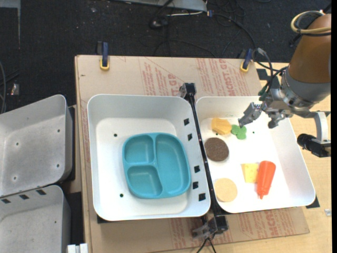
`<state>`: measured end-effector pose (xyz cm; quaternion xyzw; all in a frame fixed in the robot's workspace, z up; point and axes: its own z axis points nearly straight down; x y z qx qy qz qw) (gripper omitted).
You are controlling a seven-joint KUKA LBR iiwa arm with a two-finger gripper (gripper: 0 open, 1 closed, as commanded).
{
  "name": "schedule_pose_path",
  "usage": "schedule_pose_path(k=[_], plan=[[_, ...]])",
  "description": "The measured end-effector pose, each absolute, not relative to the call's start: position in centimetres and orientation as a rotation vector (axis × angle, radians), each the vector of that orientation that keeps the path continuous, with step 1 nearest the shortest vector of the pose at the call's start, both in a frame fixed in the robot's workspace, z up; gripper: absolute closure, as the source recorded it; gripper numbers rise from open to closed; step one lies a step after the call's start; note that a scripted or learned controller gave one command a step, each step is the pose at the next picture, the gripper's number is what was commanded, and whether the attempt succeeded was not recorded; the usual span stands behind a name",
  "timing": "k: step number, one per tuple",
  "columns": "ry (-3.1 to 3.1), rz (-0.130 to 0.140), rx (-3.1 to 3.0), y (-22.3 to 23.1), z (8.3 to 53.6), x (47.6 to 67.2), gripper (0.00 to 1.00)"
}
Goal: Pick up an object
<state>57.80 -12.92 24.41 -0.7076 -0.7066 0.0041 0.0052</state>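
Green toy [240,133] is sitting in the right bin [295,157] unlifted, gripper [260,117] hovering just above it, spread open and empty (so the grab's pending).

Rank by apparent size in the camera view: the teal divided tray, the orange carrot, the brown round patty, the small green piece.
1. Teal divided plastic tray, largest by far.
2. Orange carrot and brown round patty: look too alike to rank.
3. Small green piece, smallest.
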Motion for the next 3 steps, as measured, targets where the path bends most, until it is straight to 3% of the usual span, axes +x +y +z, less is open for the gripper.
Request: schedule_pose_path(k=[1, 3], plan=[[-2.222, 0.000, -2.220, -12.9, 25.2, 58.0, 0.00], [-2.219, 0.003, -2.221, -12.5, 14.9, 58.9, 0.00]])
